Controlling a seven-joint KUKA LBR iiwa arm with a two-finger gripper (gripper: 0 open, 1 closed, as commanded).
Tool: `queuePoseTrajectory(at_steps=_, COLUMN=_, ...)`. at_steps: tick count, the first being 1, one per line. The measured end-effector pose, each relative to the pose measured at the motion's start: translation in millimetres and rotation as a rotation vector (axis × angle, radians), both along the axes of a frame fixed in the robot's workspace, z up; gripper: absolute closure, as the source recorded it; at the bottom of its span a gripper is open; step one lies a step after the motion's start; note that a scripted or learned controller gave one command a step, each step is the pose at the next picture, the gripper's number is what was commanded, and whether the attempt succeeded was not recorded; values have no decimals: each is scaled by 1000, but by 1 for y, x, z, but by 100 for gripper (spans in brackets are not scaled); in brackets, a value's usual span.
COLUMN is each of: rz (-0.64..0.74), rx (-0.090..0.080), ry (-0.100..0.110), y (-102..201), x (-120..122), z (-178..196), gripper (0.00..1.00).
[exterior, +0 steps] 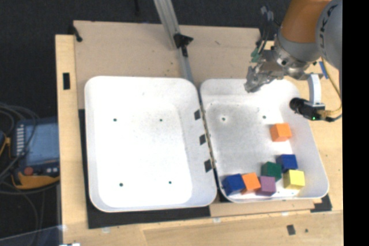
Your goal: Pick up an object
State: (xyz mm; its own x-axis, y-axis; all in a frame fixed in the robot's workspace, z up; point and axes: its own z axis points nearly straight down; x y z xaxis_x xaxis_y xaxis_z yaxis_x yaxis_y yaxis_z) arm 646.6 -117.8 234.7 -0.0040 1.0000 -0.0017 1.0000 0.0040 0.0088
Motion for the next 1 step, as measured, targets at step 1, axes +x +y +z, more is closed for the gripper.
queuePoseTrajectory(at_steps=1, rz=2, rx=1, ry=2, y=-1, x=1, z=43, gripper=100)
